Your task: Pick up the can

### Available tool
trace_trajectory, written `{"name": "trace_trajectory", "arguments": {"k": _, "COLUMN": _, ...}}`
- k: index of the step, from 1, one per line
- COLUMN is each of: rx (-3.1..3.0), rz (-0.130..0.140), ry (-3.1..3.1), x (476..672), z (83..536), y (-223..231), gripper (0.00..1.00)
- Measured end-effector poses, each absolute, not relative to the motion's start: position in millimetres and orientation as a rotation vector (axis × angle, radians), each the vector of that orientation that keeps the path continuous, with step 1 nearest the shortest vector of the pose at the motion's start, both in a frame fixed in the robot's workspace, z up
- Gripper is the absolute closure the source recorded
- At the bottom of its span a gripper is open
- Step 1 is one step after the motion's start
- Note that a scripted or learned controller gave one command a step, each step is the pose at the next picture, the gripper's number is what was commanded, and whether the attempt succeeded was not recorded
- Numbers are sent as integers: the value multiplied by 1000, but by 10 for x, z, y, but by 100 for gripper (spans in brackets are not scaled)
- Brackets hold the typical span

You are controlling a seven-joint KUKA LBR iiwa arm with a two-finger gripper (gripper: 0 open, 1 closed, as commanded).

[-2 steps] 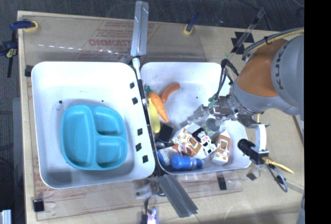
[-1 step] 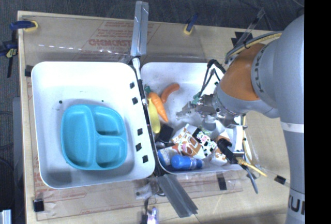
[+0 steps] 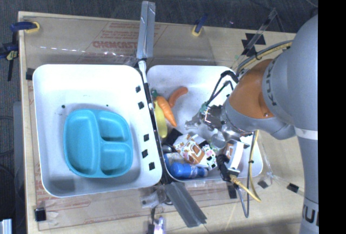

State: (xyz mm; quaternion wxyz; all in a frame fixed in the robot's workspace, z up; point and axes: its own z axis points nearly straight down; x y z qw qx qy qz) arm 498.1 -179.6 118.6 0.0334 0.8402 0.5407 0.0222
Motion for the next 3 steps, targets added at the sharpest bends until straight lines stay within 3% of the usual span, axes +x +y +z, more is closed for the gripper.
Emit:
{"name": "trace_trajectory", "arguments": {"k": 1, "rx": 2573, "rz": 61, "ry": 1679, "x": 5002, "z": 1176, "y": -1467, "gripper": 0}}
{"name": "trace_trajectory", "arguments": {"k": 2, "rx": 2571, "rz": 64, "ry": 1677, "x": 5010, "z": 1294, "y": -1483, "gripper": 100}}
{"name": "trace_trajectory", "arguments": {"k": 3, "rx": 2702, "rz": -2, "ry": 1609, "x": 5097, "z": 2330, "y": -1939, "gripper": 100}}
